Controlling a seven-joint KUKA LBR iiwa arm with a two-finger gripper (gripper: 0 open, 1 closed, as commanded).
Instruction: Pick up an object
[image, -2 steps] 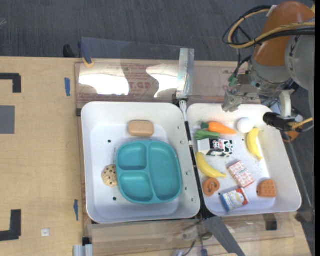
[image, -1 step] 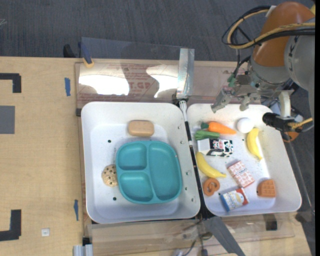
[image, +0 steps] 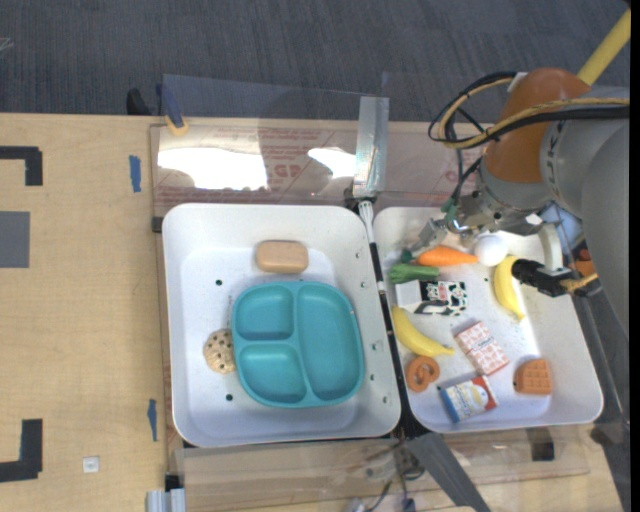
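My gripper (image: 453, 224) hangs over the far end of the right bin (image: 585, 400), below the orange wrist band. Right under and in front of it lie an orange carrot (image: 447, 257) with a green top and a white egg (image: 490, 250). I cannot tell whether the gripper touches either of them. Further in the bin lie a yellow banana (image: 508, 287), a second banana (image: 420, 335), a black-and-white carton (image: 436, 293), a red-and-white box (image: 482, 346), a brown pretzel (image: 423, 373), a waffle (image: 534, 377) and a blue-and-white carton (image: 467, 397).
The left bin (image: 190, 250) holds a teal divided tray (image: 297, 343), a tan bun (image: 281, 257) behind it and a cookie (image: 219, 351) at its left. A metal divider post (image: 371, 150) rises between the bins at the back. The arm and its cables (image: 480, 100) cover the upper right.
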